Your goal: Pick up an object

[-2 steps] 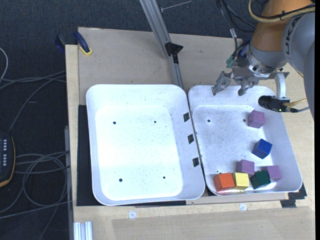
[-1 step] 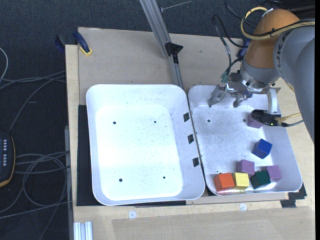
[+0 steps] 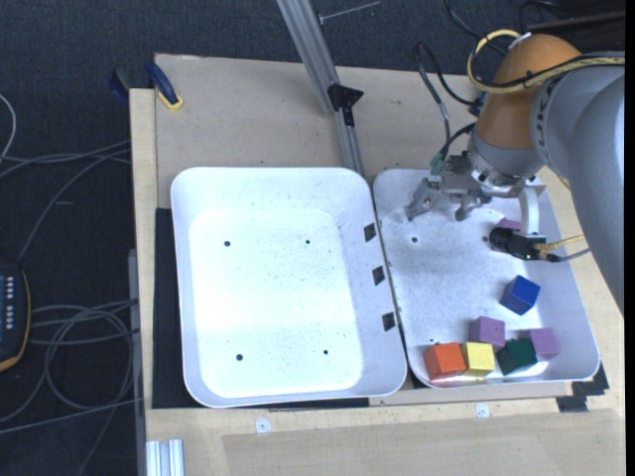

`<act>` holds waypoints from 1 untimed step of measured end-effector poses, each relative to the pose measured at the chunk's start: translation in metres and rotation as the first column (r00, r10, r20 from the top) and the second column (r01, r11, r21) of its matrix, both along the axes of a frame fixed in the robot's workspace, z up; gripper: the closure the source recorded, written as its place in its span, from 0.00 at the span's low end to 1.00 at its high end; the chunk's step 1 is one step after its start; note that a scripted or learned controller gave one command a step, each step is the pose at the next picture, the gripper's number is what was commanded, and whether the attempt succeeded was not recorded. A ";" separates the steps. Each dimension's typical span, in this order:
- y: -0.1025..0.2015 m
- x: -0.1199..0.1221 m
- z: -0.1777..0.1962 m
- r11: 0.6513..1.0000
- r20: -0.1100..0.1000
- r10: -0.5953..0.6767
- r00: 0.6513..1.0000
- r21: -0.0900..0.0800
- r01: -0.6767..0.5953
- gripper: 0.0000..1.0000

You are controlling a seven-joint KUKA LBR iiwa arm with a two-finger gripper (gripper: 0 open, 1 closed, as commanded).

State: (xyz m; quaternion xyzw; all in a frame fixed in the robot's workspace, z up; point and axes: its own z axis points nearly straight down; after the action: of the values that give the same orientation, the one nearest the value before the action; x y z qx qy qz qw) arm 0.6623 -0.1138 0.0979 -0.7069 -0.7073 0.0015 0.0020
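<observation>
My gripper (image 3: 440, 204) hangs over the far end of the right bin (image 3: 427, 266), fingers spread and open, with nothing between them. Several small blocks lie at the bin's near right end. A blue cube (image 3: 520, 294) sits alone, well to the near right of the gripper. Along the near wall stand an orange block (image 3: 445, 360), a yellow block (image 3: 479, 357) and a green block (image 3: 516, 355), with two purple blocks (image 3: 489, 328) (image 3: 543, 341) just behind them. A small pink piece (image 3: 508, 225) shows beside the wrist's black fitting.
The left bin (image 3: 268, 286) is a wide white tray beside the right one. A slanted metal pole (image 3: 317, 58) crosses the bench behind the bins. The grey arm with its orange band (image 3: 521, 87) fills the upper right. Cables lie on the floor at left.
</observation>
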 end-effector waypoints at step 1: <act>0.000 0.002 0.014 1.000 0.007 0.001 1.000 0.000 -0.001 1.00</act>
State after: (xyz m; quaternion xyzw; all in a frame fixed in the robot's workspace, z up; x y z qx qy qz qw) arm 0.6642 -0.1134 0.1119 -0.7068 -0.7074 -0.0009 -0.0002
